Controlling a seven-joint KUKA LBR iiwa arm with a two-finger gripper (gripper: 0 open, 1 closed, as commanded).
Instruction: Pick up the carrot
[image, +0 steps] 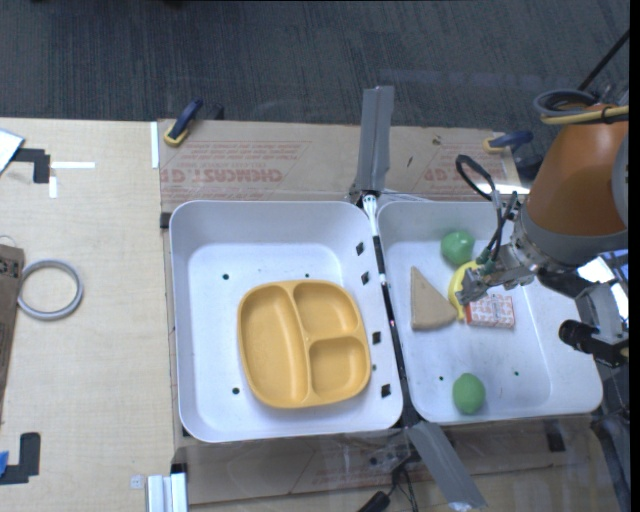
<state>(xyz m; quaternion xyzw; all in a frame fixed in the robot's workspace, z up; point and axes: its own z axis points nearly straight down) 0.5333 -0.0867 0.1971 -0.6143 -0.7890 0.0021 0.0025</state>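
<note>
My gripper (478, 283) hangs low in the right bin (560, 395), under the grey wrist and orange band. It is directly over a curved yellow piece (459, 287) that lies between a tan wedge (429, 301) and a red-and-white box (492, 313). The gripper's tip hides part of the yellow piece and the top of the box. I cannot make out an orange carrot shape among these items; whatever lies under the gripper is hidden.
A green ball (457, 246) sits just behind the gripper, and another green item (468, 392) lies near the right bin's front wall. The left bin (200, 300) holds a yellow divided plate (303, 342). A tape roll (47, 289) lies on the bench at left.
</note>
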